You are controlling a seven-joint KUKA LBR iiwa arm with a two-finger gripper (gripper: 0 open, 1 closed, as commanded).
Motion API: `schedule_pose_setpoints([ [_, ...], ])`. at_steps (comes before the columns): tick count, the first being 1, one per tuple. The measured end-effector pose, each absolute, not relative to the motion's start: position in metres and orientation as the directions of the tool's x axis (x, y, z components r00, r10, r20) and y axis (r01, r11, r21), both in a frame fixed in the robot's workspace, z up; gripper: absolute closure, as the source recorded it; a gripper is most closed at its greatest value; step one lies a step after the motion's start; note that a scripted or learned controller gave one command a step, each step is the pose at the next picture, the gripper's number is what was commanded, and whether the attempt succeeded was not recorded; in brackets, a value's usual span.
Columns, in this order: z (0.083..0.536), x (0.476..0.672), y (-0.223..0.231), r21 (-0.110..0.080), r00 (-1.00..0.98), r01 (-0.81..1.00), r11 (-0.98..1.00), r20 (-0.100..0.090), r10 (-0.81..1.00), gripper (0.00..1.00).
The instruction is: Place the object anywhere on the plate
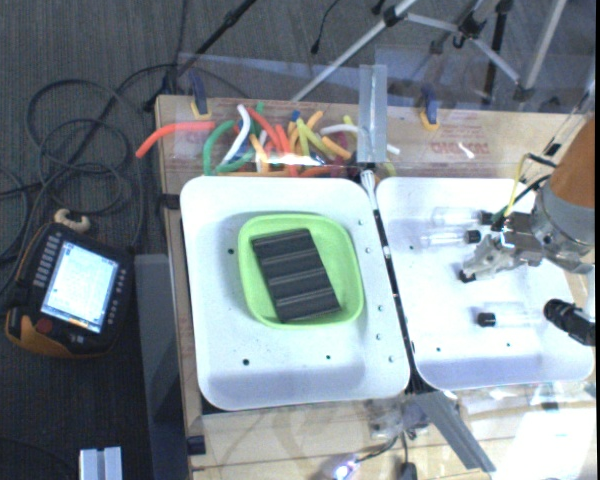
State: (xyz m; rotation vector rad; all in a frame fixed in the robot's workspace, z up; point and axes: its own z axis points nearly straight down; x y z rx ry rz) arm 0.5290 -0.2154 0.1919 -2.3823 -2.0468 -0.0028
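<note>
One dark object [295, 275] (ridged) lies on green plate [352, 268].

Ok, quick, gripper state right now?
Gripper: over the right bin, nothing seen between its fingers; open or shut cannot be told. The dark object already lies on the green plate.

Left bin [215, 363]: green plate [352, 268] sits mid-bin, dark ribbed block [296, 275] covers most of it; bare white floor runs all around the plate, widest along the near side. Raised divider [380, 268] between the two bins blocks a low sideways pass. Right bin [450, 358]: the arm's gripper [485, 258] and wrist crowd the far right part; clear tubes with black caps [450, 226] lie at the far side, another one [505, 317] nearer. Near-left floor of that bin is open. Coloured tubes [270, 143] pile behind the left bin.
</note>
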Motion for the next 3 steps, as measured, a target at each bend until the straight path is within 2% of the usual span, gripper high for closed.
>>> schedule_pose_setpoints([
  [1, 0.192, 0.529, -0.215, 0.0, 0.151, 0.989, -0.151, 0.002, 0.989, 0.0],
  [2, 0.236, 0.521, -0.211, 0.0, 0.206, 0.979, -0.206, -0.001, 0.979, 0.0],
  [3, 0.349, 0.504, -0.21, 0.003, 0.295, 0.955, -0.295, -0.004, 0.955, 0.0],
])
